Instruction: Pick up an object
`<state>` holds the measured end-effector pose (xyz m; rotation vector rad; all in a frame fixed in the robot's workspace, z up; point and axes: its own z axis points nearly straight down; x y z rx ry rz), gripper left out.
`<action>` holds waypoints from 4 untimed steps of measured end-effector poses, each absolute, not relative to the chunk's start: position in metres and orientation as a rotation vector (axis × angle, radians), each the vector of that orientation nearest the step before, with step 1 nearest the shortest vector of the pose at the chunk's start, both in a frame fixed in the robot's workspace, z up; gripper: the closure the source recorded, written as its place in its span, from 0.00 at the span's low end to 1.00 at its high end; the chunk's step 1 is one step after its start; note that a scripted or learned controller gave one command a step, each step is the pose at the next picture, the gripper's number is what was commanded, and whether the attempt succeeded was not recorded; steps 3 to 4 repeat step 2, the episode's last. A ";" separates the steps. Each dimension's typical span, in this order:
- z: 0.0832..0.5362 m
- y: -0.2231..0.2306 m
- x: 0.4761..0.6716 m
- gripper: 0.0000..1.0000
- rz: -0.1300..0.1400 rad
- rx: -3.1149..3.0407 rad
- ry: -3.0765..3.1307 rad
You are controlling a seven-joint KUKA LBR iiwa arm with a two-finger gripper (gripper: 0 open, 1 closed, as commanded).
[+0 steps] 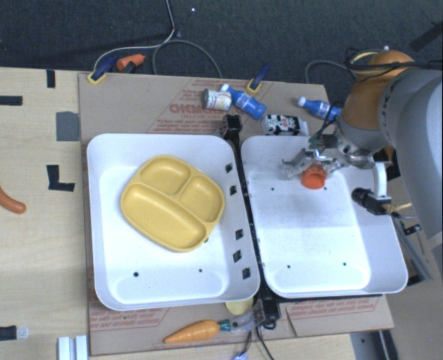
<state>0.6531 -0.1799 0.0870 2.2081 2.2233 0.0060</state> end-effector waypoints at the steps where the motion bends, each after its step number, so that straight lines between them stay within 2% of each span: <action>1: 0.098 -0.182 0.651 1.00 0.004 2.210 2.221; 2: 0.149 -0.117 0.667 1.00 0.007 2.212 2.229; 4: 0.149 -0.117 0.667 1.00 0.007 2.212 2.229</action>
